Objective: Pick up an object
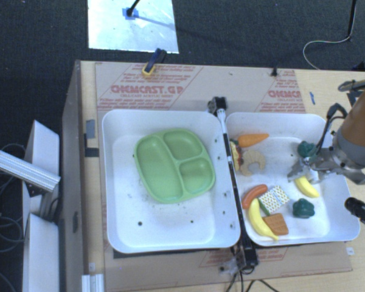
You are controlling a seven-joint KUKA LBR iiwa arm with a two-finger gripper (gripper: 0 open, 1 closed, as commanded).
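At the near edge of the right-hand shallow white plastic bin (337, 227) lie a long yellow toy banana (258, 219) and, touching it, an orange-brown toy wedge (277, 224). Just beyond them sit a small checkered block (273, 198) and a red-orange toy sausage (253, 194), with a dark green toy pepper (303, 208) to their right. A short yellow toy piece (306, 187) lies beside the metal end effector (304, 173), which hangs low over the bin's right half; whether its fingers are open or closed cannot be told, and nothing is seen between them. A dark green toy (306, 148) sits just past it. Farther in are a tan toy ring-shaped biscuit (253, 161) and an orange toy carrot (253, 140). In the left-hand white bin (125, 230) rests a pale green three-compartment plastic plate (174, 165). Both bins stand on the cardboard-covered tabletop (170, 87), where a small yellow-and-blue clip (152, 62) lies at the far edge.
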